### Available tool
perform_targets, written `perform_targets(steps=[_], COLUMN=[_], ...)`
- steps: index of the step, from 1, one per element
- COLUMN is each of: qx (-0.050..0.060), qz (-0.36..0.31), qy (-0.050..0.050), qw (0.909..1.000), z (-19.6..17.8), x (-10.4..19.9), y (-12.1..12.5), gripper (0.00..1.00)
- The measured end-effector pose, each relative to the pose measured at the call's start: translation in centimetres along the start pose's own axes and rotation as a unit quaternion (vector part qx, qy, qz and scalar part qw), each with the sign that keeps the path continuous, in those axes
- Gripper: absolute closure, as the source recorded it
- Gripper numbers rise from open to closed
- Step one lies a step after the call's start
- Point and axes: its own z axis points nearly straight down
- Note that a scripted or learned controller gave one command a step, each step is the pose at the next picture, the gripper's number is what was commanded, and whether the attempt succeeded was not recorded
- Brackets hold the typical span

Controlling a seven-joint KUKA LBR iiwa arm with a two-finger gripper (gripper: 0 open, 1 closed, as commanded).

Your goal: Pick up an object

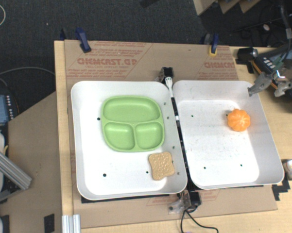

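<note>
Nearest the camera, a tan cracker-like toy slice (161, 165) is lying in the left bin (87, 178), close to that bin's near right corner and just beside the wall shared with the right bin (262, 174). Beyond it, a green divided plate (132, 123) is sitting at the middle of the left bin, its two small compartments facing the near edge. Farther back and across the divide, a small orange fruit, probably a mandarin (238, 120), is resting alone in the right bin, toward its far right corner and apart from both walls. At the far right, the gripper (262, 84) is hovering over the right bin's far right rim; whether it is spread or pressed together I cannot tell, and nothing is visibly caught in it. Judging from this, the mandarin is the closest candidate: it is lying just toward the near-left of the gripper, being round with no long axis to align with.
</note>
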Motion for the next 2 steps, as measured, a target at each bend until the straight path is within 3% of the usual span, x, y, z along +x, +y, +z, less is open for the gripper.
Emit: perform_targets(steps=[1, 2], qx=[-0.011, -0.01], qz=[-0.002, -0.001], qy=[-0.004, -0.005], qw=[0.9999, 0.9999], z=[-15.1, -27.7], x=[1.4, -0.8], y=[2.5, 5.0], gripper=[0.0, 0.0])
